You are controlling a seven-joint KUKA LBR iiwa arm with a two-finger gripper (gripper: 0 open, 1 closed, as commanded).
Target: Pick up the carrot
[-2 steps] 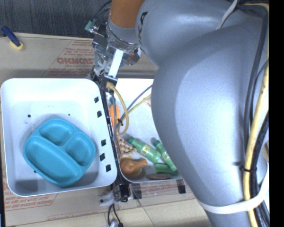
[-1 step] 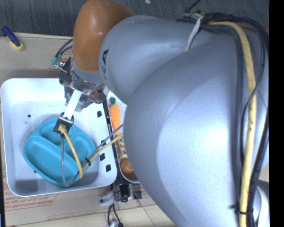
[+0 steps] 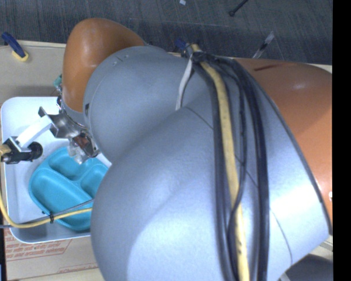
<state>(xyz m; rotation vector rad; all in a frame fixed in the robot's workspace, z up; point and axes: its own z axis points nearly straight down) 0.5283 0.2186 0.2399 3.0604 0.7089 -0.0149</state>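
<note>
My grey arm (image 3: 210, 168) with its orange band (image 3: 90, 45) reaches across from the right and covers most of the bench. Its wrist ends over the left white bin (image 3: 14, 113). The gripper (image 3: 80, 150) hangs just above the upper edge of a light blue moulded dish (image 3: 61, 189) that lies in that bin. The arm's bulk hides whatever sits under and to the right of the gripper.
A yellow cable (image 3: 23, 222) loops along the left bin's left and front rim and across the blue dish. A black and white fitting (image 3: 24, 146) sticks out to the left of the wrist. The right bin lies hidden beneath the arm.
</note>
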